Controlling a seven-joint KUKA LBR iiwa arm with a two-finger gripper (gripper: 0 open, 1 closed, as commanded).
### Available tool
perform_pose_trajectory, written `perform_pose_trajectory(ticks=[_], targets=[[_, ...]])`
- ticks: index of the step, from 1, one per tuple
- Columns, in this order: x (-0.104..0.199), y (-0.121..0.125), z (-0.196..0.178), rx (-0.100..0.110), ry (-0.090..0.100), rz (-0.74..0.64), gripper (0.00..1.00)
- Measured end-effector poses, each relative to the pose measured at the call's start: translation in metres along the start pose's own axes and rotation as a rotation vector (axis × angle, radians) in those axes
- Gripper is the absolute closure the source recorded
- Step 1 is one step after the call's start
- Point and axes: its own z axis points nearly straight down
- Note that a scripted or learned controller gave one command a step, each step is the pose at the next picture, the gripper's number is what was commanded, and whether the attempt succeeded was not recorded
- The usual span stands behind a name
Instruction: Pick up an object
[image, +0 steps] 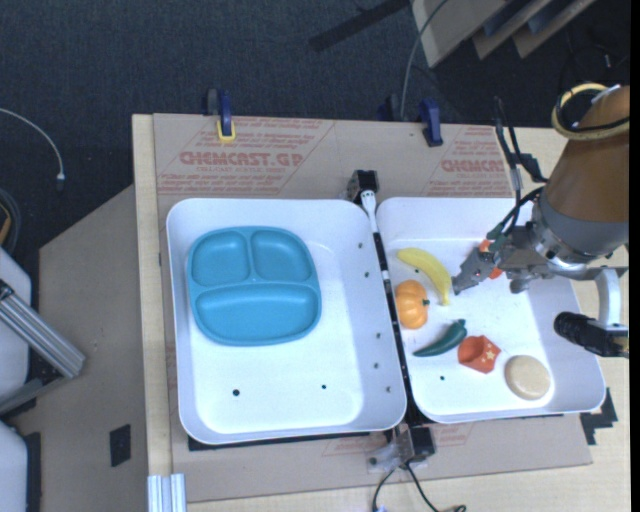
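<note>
The right bin (560, 400) holds a yellow banana (424, 268), an orange pumpkin-like fruit (411, 304), a dark green pepper (441, 340), a red piece (479, 353) and a beige round bun (527, 376). My gripper (470, 276) hangs over the right bin, just right of the banana's lower end, pointing left and down. Nothing shows between its fingers. The arm's orange band (590, 150) and grey wrist rise to the right.
The left bin (200, 400) holds a blue divided plate (255, 285). A black divider rail (385, 290) with clamps runs between the bins. Blue clamps (226, 115) sit on the cardboard at the back. Cables trail near the arm.
</note>
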Motion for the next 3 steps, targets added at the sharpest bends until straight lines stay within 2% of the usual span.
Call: perform_pose_trajectory(ticks=[1, 2, 3], targets=[[0.0, 0.003, -0.007, -0.014, -0.002, -0.003, 0.0], [-0.003, 0.006, 0.054, -0.011, -0.001, -0.002, 0.0], [-0.003, 0.018, 0.104, -0.017, -0.007, 0.0, 0.0]])
